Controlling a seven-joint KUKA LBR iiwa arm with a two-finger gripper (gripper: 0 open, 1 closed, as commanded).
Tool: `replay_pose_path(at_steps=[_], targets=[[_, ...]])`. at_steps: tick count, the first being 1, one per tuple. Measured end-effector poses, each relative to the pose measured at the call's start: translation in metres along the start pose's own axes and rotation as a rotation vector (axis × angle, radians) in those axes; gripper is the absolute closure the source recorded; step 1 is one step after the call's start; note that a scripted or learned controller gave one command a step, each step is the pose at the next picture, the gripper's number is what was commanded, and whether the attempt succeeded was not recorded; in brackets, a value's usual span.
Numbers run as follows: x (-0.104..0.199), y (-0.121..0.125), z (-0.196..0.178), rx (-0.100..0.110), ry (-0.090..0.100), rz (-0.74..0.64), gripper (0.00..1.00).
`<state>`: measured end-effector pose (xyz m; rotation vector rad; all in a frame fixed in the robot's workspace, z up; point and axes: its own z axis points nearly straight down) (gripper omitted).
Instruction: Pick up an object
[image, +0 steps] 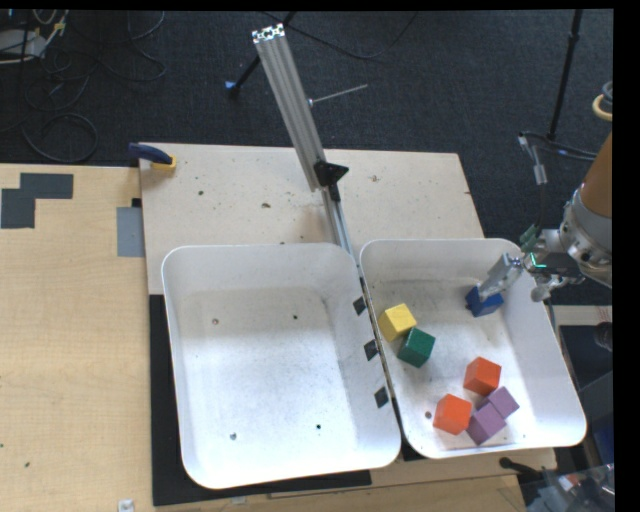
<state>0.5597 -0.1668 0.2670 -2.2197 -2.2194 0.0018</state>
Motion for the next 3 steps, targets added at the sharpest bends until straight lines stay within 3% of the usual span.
replay_pose_path(at_steps=[3], targets=[[-0.005,-0.010,0.169,0.007,0.002,0.001,0.00]])
